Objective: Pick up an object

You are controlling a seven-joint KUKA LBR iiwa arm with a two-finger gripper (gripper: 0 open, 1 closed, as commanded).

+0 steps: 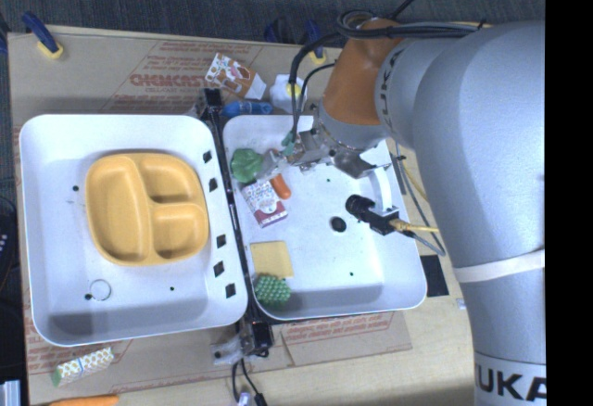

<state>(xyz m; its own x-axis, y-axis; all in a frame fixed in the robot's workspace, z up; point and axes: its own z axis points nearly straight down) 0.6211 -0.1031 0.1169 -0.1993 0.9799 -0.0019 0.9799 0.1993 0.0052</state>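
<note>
The right bin (371, 279) holds a green leafy piece (245, 163), a small orange carrot (282, 187), a red and white packet (264, 203), a flat yellow slice (271, 258) and a bumpy green ball (271, 289). My gripper (291, 154) hangs low at the bin's back left, just right of the green piece and above the carrot. The wrist hides its tips, and nothing can be seen held. A small black disc (338, 225) lies on the bin floor mid-right.
The left bin (46, 237) carries a yellow divided tray (148, 207) and a small clear ring (99, 289). Behind the bins lie a snack packet (228, 72) and a blue item (248, 107). A wrapped sweet (83, 364) lies at the front left.
</note>
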